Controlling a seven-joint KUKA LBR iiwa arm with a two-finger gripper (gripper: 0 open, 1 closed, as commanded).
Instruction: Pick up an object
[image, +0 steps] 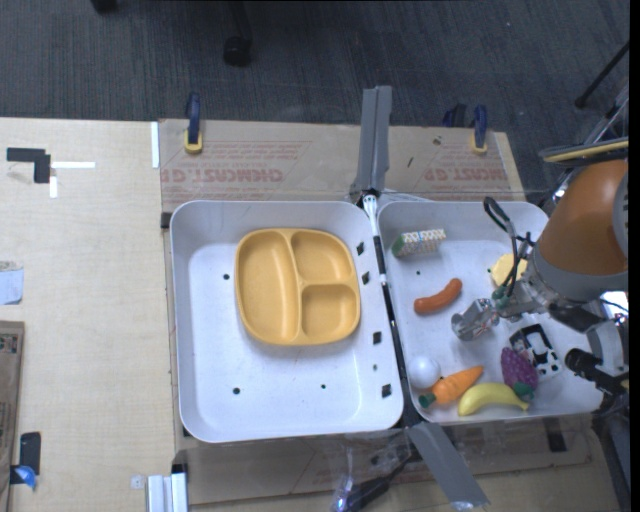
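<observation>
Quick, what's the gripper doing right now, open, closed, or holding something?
Gripper: low in the right white bin, beside the orange sausage-shaped toy; open or closed cannot be told, nothing seen held.

- The arm (590, 225) covers the right bin's (455, 215) far right corner and most of a yellow object (503, 268) there, whose kind cannot be told.
- The arm is cut off by the right edge.
- The speckled block (421, 241) carries markings too small to read.
- The black-and-white item (537, 345) beside the purple grapes (519, 371) is too small to identify.
- The brown board (10, 385) on the surface (80, 300) is cut by the left edge.
</observation>
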